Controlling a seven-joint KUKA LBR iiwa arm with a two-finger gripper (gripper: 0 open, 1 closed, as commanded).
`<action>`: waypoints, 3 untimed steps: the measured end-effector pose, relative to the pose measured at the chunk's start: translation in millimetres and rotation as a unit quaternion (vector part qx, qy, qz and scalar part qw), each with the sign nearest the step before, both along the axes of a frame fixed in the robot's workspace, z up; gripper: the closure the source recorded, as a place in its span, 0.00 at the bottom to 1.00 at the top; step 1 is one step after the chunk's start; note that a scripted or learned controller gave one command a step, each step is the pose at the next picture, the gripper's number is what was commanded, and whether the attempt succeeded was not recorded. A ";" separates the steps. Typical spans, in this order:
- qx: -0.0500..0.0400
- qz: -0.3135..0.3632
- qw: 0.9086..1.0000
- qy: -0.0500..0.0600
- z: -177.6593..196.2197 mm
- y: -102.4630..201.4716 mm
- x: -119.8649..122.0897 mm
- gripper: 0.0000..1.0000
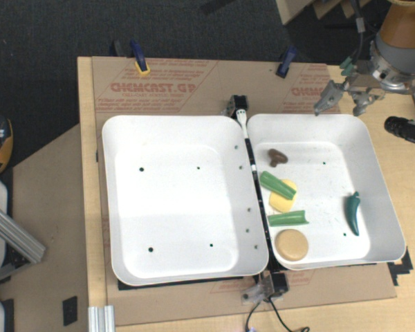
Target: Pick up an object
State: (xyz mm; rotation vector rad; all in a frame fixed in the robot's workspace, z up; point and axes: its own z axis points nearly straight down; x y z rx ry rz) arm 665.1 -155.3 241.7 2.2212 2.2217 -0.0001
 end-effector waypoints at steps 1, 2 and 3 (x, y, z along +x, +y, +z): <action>-0.001 0.000 1.000 -0.002 11.3 0.1 0.8 1.00; 0.001 -0.001 1.000 -0.002 95.2 25.6 -123.0 1.00; -0.001 0.001 1.000 -0.008 213.7 38.5 -187.5 1.00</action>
